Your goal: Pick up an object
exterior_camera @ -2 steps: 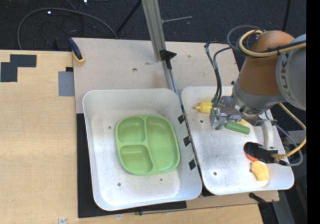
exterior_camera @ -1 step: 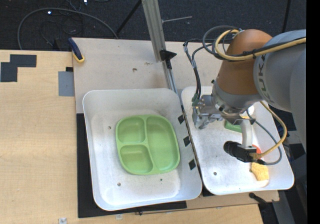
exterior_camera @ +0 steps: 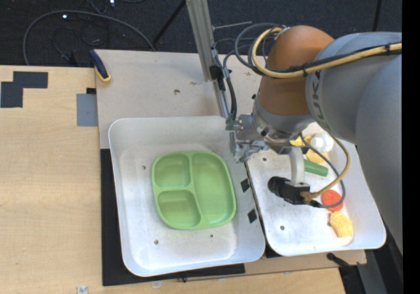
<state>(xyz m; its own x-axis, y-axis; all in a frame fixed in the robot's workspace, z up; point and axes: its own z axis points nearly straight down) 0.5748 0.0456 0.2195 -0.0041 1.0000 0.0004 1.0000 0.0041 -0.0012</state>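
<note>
The grey arm point(exterior_camera: 367, 89) enters from the right, its thick link lying across the upper right corner above the far end of the right shallow white bin point(exterior_camera: 295, 233). The link ends at a rounded orange band point(exterior_camera: 295, 56), and below it the wrist turns straight down toward the counter point(exterior_camera: 151, 83). The tool point(exterior_camera: 244, 153) hangs at the bottom of the wrist, pointing down. It sits over the seam where the two bins meet, toward their far end and just beside the right bin's inner rim. It is small and dark against the rim, and I cannot tell whether it is apart or together; nothing shows clamped in it.

The loose pieces to pick from all lie in the right bin, to the right of the tool and apart from it. A white rounded piece point(exterior_camera: 321, 144) lies farthest back, partly under the wrist. A short green stick-shaped piece point(exterior_camera: 315, 169) lies just in front of it. Nearer the camera is a small orange-red round piece point(exterior_camera: 333, 199), and just beside it, closest to the near rim, a yellow knobbly corn-like piece point(exterior_camera: 341, 224).

The left shallow white bin point(exterior_camera: 125, 220) holds a light green plastic plate with three compartments point(exterior_camera: 195, 189), lying flat near its middle, well clear of the tool.
</note>
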